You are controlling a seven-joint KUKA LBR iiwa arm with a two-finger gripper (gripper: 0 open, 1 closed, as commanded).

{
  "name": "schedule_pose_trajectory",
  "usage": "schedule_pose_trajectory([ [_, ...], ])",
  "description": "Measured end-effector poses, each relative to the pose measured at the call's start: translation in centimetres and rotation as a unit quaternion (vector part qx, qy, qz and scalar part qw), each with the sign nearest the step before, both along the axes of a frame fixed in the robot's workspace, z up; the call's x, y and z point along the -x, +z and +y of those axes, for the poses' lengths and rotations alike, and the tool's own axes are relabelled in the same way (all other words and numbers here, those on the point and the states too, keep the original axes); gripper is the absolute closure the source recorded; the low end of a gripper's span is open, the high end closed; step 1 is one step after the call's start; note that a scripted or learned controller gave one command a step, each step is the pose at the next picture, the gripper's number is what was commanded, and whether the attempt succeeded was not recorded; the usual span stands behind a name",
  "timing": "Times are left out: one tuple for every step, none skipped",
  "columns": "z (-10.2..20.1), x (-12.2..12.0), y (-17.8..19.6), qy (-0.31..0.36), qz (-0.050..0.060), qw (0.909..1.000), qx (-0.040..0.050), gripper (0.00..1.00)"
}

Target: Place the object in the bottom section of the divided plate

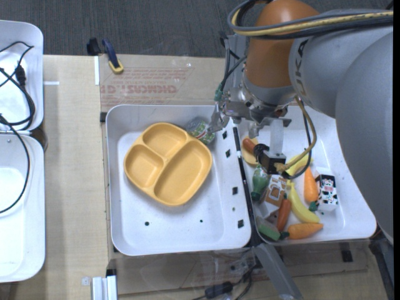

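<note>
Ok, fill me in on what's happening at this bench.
The KUKA arm reaches in over the two white bins. Its gripper sits at the top right corner of the left bin, with a small greenish, clear-wrapped object at its tip, just beyond the rim of the yellow divided plate. I can't tell whether it is actually gripped. The plate's sections hold nothing. The right bin holds toy food: carrots, a banana and a small milk carton.

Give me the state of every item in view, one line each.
Divided plate: flat in the left bin, all sections bare.
Green packet: at the plate's upper right edge, under the pincer.
Toy foods: piled in the right bin.
Arm: over the bins' divider.
</note>
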State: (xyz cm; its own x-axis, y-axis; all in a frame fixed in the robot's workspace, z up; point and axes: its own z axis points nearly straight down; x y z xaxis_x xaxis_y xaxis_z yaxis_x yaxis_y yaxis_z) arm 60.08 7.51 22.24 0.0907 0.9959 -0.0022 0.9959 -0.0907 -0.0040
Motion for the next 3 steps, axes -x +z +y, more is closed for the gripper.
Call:
schedule_pose_trajectory([
  [0.0,0.0,0.0,0.0,0.0,1.0,0.0,0.0],
  [0.0,0.0,0.0,0.0,0.0,1.0,0.0,0.0],
  [0.0,0.0,0.0,0.0,0.0,1.0,0.0,0.0],
])
